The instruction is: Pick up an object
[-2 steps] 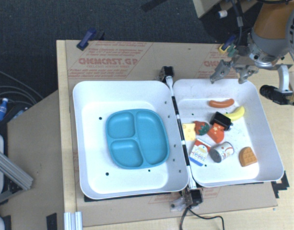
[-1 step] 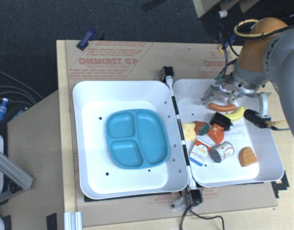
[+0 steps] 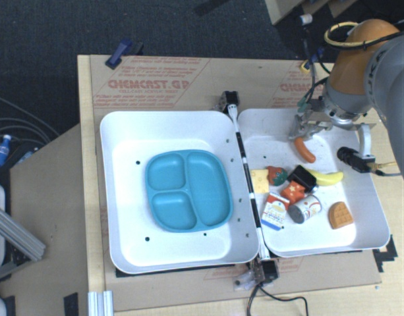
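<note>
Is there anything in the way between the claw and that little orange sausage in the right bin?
Nothing visible. The claw hangs just above the small orange sausage, with bare white bin floor around it. The other toys lie clustered nearer the camera.

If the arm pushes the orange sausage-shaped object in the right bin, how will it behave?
The sausage looks rounded and narrow, so it would probably roll or pivot. Its smooth surface may slip. Lying apart from the yellow banana, it likely moves alone.
</note>
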Action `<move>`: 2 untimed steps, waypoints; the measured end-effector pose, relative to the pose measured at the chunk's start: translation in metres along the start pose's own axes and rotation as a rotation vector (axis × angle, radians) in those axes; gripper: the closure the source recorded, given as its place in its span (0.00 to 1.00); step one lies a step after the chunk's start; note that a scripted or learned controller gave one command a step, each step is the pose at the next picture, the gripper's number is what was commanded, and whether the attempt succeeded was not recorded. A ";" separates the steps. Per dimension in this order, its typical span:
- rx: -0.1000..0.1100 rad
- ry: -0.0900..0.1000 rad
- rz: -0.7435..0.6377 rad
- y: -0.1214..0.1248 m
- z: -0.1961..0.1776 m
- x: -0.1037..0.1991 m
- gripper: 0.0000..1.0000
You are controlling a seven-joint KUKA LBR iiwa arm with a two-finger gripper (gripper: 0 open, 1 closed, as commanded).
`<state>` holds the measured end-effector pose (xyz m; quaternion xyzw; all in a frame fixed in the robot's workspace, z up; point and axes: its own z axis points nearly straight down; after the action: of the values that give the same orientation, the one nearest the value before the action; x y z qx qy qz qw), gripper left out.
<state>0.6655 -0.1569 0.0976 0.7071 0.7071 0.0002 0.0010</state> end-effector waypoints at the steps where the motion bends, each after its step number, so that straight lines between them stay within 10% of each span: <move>1: -0.003 0.001 -0.001 -0.052 -0.153 0.046 1.00; 2: 0.004 0.003 -0.002 -0.107 -0.147 0.129 1.00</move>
<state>0.5582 -0.0282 0.2444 0.7065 0.7077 -0.0004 -0.0016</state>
